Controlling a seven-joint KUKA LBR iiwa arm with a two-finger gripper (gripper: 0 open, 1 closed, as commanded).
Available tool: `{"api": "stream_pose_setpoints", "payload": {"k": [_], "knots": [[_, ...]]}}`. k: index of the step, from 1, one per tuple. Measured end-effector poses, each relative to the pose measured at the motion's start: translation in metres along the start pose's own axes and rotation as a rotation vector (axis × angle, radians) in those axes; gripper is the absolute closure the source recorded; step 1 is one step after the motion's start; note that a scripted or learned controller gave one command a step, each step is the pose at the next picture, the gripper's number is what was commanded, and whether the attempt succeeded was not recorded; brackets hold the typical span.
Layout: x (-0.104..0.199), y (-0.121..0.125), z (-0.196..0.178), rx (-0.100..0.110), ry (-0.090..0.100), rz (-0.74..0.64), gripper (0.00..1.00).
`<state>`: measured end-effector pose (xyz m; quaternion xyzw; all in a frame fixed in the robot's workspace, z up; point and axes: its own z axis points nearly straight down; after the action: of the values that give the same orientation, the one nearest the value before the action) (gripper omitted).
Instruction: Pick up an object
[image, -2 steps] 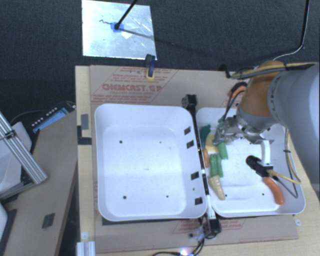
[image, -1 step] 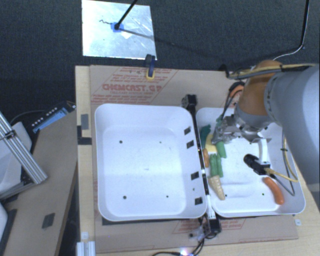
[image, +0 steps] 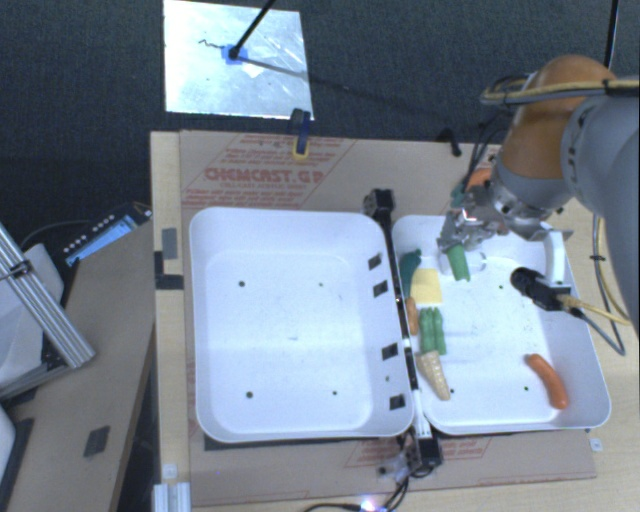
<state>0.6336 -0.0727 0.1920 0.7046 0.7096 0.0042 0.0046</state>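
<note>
Gripper (image: 462, 240) sits over a green piece (image: 458, 263) in right bin (image: 585, 400), can't tell if it's gripped; lift slow & straight, watch for slip.

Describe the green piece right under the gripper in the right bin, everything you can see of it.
The green piece is a short, stubby cylinder, plain matte green like plastic toy food. It sits tilted in the upper part of the right bin, directly below the gripper, whose tip overlaps its top end. Whether it rests on the floor or is lifted cannot be told. It stands apart from the yellow block.
</note>
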Motion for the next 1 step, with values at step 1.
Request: {"api": "stream_pose_setpoints", "payload": {"k": [1], "knots": [[0.0693,-0.0554,0.0074,0.016,0.003,-0.002,1.00]]}}
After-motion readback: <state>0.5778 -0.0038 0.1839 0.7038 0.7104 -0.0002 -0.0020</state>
